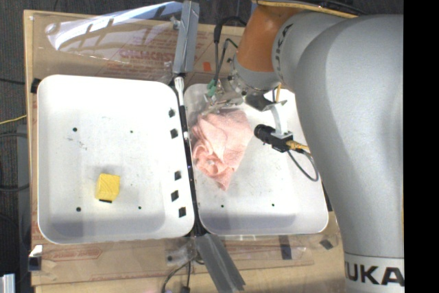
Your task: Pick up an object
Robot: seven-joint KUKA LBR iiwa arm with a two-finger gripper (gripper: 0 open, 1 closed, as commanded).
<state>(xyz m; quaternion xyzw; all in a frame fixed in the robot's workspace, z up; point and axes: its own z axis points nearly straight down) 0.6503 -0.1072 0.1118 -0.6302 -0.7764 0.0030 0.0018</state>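
Working on the grasp step now, with the pincer [218,98] hanging low at the far left corner of the right bin [274,182], just above the far edge of the pink cloth [221,142]. Not being able to tell whether released or clenched, the view there being too small and crowded. Not seeing the cloth lifted.

Probably aiming at the cloth, as the nearest thing: lying crumpled in the left half of the right bin, close beside the wall shared with the left bin [103,120].

Doing this step well, by judgement:
- coming straight down on a thick fold, not on the thin far edge;
- keeping clear of the bin wall and corner while descending;
- clenching fully before rising;
- rising slowly, expecting the soft cloth to hang, stretch and drag along the bin floor.

Counting on the surface [110,252]: two white bins, one pink cloth, one small yellow block [108,187] lying near the near left part of the left bin, well apart from the pincer, and one pincer.
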